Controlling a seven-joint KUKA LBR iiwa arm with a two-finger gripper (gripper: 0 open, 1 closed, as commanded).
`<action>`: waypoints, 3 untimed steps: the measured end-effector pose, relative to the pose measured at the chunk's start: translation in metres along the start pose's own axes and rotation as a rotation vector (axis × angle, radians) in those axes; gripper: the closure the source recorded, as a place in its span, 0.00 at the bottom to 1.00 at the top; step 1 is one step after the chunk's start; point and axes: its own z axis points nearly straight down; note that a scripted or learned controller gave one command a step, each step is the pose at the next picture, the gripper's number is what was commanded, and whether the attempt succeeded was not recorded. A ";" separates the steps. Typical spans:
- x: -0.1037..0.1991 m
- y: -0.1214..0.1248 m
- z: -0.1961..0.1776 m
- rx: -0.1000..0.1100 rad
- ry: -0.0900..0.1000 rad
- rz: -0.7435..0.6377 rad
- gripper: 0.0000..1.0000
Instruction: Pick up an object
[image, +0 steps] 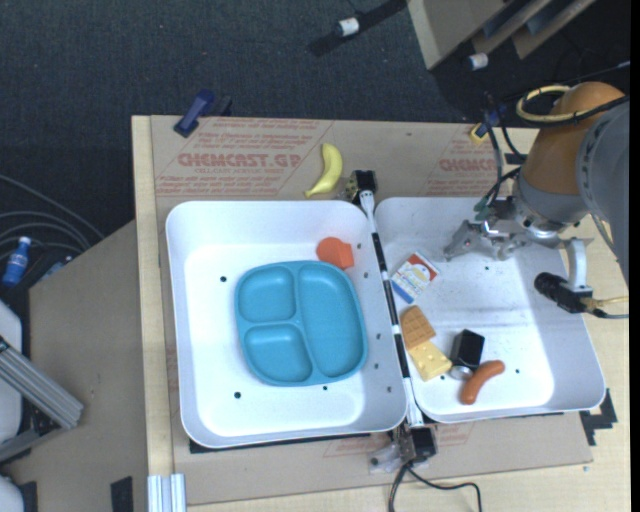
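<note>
**Gripper hangs over the right bin's far end, objects nearer the camera**

While the gripper (487, 238) hovers with fingers spread and nothing between them, the small printed packet (413, 276) lies closest, down-left of the jaws; the cracker (417, 327), black block (467, 348) and sausage (480, 381) sit farther off.

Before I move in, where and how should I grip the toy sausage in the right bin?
Probably grip the toy sausage across its narrow middle, coming straight down. It lies flat and diagonal; the black block crowds its upper-left side, so set the fingers across its width.
</note>
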 end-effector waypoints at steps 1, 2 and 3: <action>0.000 0.001 -0.011 -0.002 -0.001 -0.001 1.00; 0.000 0.001 -0.021 -0.004 -0.002 -0.001 1.00; 0.000 0.002 -0.032 -0.006 -0.003 -0.002 1.00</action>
